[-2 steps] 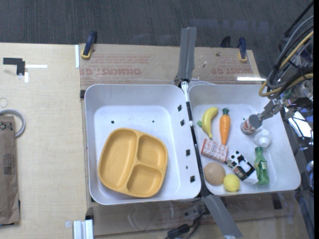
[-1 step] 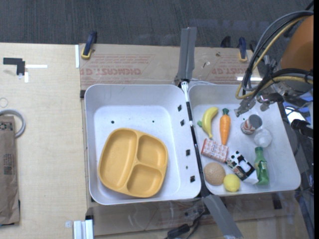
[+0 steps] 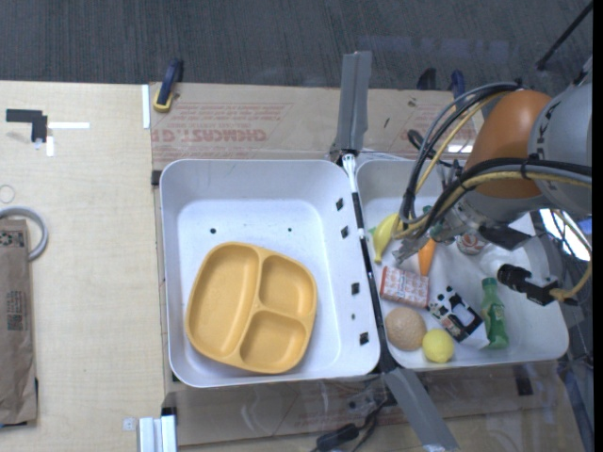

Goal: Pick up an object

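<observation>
— Carrot (image 3: 428, 255), the small orange one: we see it just beside the claw (image 3: 411, 246), on the arm's side, in the right bin (image 3: 556, 345).

— And the claw itself?

— We cannot tell how it stands; cables cover it. Close on its far side from the arm lies a banana (image 3: 382, 235).

— What lies nearer us?

— A red-and-white packet (image 3: 405, 287), a tan ball (image 3: 405, 329), a lemon (image 3: 438, 346) and a green bottle (image 3: 493, 314). Well beyond the divider, our yellow tray (image 3: 251, 306) sits in the left bin (image 3: 245, 182).
</observation>
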You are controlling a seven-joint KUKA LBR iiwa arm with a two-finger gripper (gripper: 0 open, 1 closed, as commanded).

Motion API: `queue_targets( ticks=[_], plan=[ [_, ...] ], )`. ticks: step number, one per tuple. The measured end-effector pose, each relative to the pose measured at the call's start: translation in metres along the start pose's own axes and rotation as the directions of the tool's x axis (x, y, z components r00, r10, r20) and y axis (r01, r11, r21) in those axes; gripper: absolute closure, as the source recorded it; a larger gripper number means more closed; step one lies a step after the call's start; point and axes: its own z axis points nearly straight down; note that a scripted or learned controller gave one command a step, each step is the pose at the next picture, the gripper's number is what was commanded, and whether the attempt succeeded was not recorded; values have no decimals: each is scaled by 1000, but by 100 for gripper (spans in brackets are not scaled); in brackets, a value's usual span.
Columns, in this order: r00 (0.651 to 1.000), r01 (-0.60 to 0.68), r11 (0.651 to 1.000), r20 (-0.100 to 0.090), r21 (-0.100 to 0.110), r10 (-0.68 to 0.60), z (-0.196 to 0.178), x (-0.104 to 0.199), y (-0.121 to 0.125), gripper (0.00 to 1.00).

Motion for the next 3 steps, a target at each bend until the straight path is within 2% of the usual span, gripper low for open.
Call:
queue_targets(
  ticks=[1,2,3],
  plan=[
    [1000,-5,1000,2,-1,5,-9,-2,-1,100],
    [994,110,994,0,0,-110,-112,53,4,100],
    [990,143,990,-1,2,-143,-99,72,19,100]
  ],
)
